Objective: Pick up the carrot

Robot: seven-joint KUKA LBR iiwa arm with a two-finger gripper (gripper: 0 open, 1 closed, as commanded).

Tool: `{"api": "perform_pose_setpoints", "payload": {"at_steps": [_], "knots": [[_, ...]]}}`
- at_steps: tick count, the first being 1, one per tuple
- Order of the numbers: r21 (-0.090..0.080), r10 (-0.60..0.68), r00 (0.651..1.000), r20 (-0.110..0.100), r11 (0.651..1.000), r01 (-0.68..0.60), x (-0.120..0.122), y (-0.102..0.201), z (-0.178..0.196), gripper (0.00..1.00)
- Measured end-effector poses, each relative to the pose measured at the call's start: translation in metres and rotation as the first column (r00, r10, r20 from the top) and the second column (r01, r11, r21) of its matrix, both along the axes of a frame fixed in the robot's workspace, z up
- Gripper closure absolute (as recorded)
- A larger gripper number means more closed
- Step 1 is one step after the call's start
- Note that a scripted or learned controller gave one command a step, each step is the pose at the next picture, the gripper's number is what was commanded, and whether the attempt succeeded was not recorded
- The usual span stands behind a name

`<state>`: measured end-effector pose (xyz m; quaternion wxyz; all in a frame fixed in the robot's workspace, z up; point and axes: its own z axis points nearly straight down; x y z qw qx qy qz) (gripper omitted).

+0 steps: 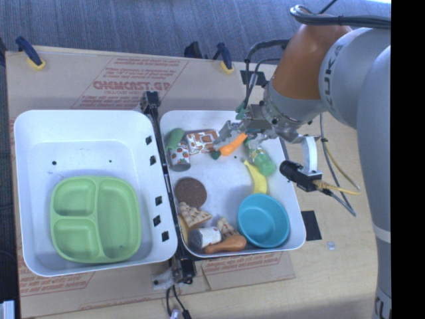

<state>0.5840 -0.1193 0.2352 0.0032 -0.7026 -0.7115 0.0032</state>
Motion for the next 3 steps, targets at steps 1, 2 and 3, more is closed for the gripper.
{"api": "perform_pose_setpoints", "payload": {"at_steps": [1, 2, 3], "knots": [[0.000, 0.190, 0.982, -0.002, 0.982, -0.190, 0.045, -0.036, -0.085, 0.00], [0.003, -0.203, 0.979, 0.026, 0.979, 0.203, 0.060, -0.078, -0.117, 0.00], [-0.004, -0.275, 0.961, 0.024, 0.961, 0.275, 0.066, -0.065, -0.127, 0.00]]}}
